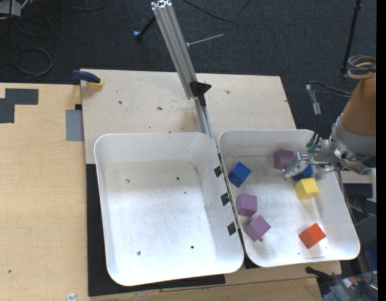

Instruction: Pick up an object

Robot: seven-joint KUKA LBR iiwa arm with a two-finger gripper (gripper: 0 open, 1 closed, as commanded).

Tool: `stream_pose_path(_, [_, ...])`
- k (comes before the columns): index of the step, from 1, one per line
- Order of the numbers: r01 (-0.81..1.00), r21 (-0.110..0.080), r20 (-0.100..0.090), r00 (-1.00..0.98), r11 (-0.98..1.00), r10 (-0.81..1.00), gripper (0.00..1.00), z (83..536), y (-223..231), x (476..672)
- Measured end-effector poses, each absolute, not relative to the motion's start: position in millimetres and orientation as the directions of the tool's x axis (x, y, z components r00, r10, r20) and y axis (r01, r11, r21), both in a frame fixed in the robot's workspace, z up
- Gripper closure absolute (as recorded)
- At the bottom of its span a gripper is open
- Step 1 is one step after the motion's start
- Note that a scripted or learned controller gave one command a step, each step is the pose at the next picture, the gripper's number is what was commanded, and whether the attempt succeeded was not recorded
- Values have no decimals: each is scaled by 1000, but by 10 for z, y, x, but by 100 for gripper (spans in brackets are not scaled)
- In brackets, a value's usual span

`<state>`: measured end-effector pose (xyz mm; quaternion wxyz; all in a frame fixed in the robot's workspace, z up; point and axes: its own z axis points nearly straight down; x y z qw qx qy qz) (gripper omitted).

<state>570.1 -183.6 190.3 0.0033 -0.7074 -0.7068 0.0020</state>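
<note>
The right bin (343, 246) holds several small cubes. A blue cube (239, 173) lies near its left wall, and a purple cube (282, 159) sits toward the back. Two more purple cubes (246, 204) (257, 227) rest at the front left. A yellow cube (307, 187) sits mid-right and an orange-red cube (312, 236) at the front right. My gripper (300, 167) reaches in from the right, low over the bin between the rear purple cube and the yellow cube. A small blue piece (304, 175) shows just under it.
The left bin (118, 162) stands beside the right one, with a slanted metal rail (180, 55) rising behind their shared wall. Black clips (225, 199) line that divider. A wooden board (30, 187) lies to the left.
</note>
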Motion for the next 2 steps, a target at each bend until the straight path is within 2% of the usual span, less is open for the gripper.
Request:
stream_pose_path(1, [1000, -9, 3, 1, -1, 1000, 0, 1336, -1765, 5605])
stream_pose_path(2, [1000, 0, 2, 2, -2, 1000, 0, 909, -1753, 5617])
